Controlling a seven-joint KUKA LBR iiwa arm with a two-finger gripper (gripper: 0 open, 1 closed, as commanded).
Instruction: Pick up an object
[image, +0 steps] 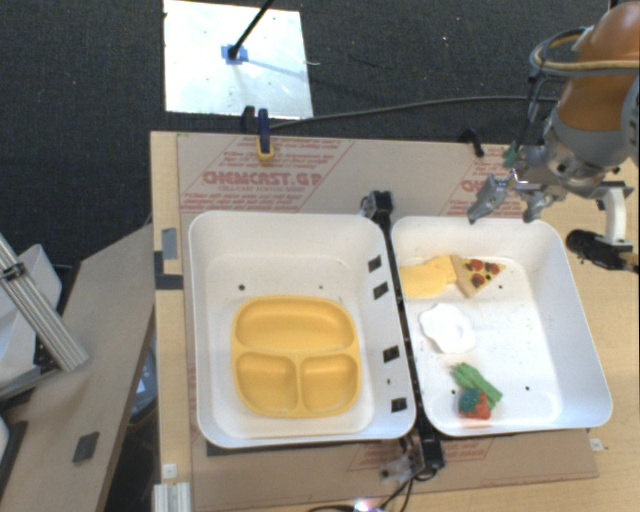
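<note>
Nearest the camera, at the front of the right bin, lies a small toy of green and red, perhaps a vegetable bunch, though its shape is hard to make out at this size. Just behind it, toward the bin's middle, sits a flat white piece that nearly blends with the white floor. Farther back, near the rear wall, a pale yellow wedge like cheese lies touching a toy pizza slice with red dots, the slice to its right. In the left bin, beside and separated from the right one by a black clipped seam, a yellow divided plate with three compartments rests flat toward the front centre. Both bins stand on a tabletop covered by a printed brown sheet, with a blue and yellow clamp at its far edge. Beyond the right bin's rear rim the tool hangs above the rim, its two fingers spread apart with nothing between them, well apart from every toy. Above it the arm's orange band shows at the upper right.
</note>
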